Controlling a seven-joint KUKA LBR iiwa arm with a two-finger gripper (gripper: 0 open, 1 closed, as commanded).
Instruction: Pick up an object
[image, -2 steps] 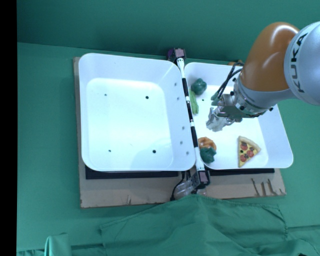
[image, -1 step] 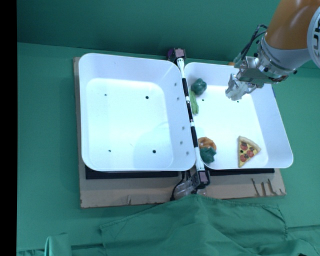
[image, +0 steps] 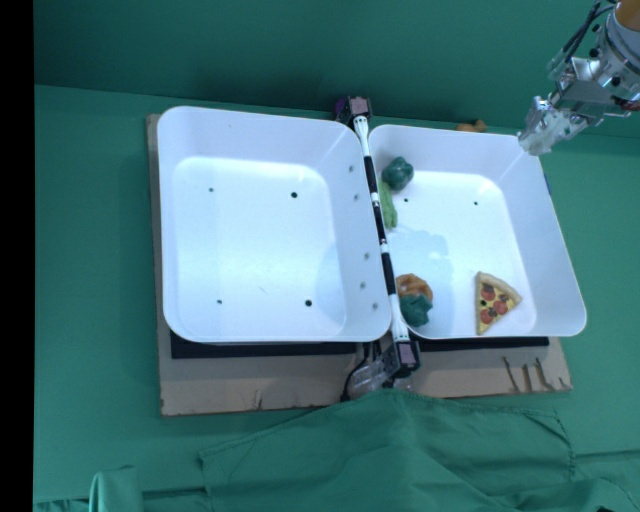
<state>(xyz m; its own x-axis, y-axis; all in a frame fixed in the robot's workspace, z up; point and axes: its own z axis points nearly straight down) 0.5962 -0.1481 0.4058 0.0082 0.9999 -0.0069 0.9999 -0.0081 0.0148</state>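
Observation:
The right bin (image: 560, 250) holds a pizza slice toy (image: 493, 301) near its front right. A dark green toy (image: 397, 172) sits at the bin's back left, with a light green piece (image: 387, 208) just in front of it against the left wall. An orange toy (image: 411, 286) with a dark green lump (image: 416, 310) touching it lies at the front left. My gripper (image: 541, 132) hangs above the bin's back right corner, far from all the toys, with nothing seen between its fingers.
The left bin (image: 200, 140) stands beside the right one, joined by a black-and-white divider rod (image: 375, 215). Both rest on brown cardboard (image: 250, 395). A green cloth (image: 400, 460) is bunched at the front. A small orange thing (image: 472, 126) lies behind the right bin.

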